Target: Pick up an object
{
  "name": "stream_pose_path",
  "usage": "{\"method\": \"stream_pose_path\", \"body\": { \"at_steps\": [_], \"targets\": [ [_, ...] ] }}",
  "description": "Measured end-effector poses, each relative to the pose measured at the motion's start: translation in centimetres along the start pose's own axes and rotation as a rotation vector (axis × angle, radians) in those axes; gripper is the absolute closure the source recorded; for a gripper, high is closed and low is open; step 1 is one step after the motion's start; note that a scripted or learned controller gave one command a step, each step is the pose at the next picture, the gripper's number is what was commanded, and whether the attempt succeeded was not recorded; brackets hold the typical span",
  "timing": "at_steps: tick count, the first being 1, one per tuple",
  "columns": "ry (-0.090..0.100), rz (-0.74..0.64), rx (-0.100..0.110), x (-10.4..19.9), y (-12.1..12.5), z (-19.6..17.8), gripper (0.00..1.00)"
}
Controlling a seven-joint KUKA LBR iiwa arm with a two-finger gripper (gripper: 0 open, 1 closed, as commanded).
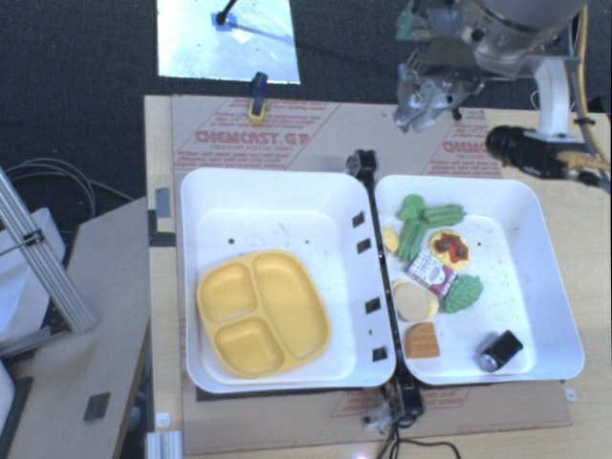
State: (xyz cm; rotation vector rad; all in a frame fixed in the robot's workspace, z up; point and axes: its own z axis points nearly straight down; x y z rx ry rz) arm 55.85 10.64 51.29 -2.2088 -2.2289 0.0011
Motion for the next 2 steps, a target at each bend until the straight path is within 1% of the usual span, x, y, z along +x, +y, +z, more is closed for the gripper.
{"method": "stream_pose_path", "body": {
  "at_steps": [1, 2],
  "targets": [
    [0.0, -0.002, -0.002, 7.0, -2.9, 2.6, 1.0],
    [-0.004, 0.0, 0.007, 13.0, -3.5, 16.3, 1.0]
  ]
}}
